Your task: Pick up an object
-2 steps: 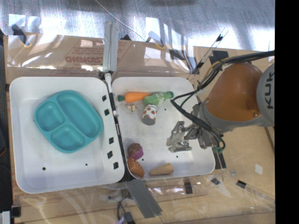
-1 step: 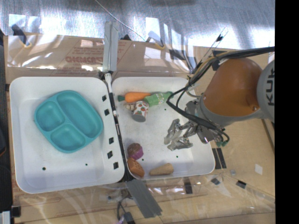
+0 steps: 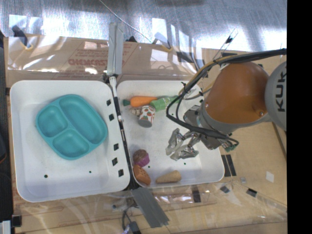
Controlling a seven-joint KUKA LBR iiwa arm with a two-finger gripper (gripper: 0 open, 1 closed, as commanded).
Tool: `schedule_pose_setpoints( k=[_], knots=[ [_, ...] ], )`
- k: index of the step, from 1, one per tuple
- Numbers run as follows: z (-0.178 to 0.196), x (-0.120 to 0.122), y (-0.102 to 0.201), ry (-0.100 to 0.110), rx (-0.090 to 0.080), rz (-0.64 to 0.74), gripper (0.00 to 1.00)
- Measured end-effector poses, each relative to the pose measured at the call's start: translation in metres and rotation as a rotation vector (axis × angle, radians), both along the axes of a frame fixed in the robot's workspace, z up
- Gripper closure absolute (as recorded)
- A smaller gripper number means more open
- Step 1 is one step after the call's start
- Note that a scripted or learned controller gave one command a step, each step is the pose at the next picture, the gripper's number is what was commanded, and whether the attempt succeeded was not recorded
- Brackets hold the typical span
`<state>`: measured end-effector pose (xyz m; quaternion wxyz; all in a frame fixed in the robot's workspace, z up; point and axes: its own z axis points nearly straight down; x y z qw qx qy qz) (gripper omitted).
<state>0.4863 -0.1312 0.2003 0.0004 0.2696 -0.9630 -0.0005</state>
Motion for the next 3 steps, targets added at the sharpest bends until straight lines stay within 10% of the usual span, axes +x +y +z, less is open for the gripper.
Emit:
schedule_pose_setpoints(
  k=[3],
  knots=[
    [0.018,-0.008,0.041,-0.005,-0.001,0.888,1.00]
  ],
)
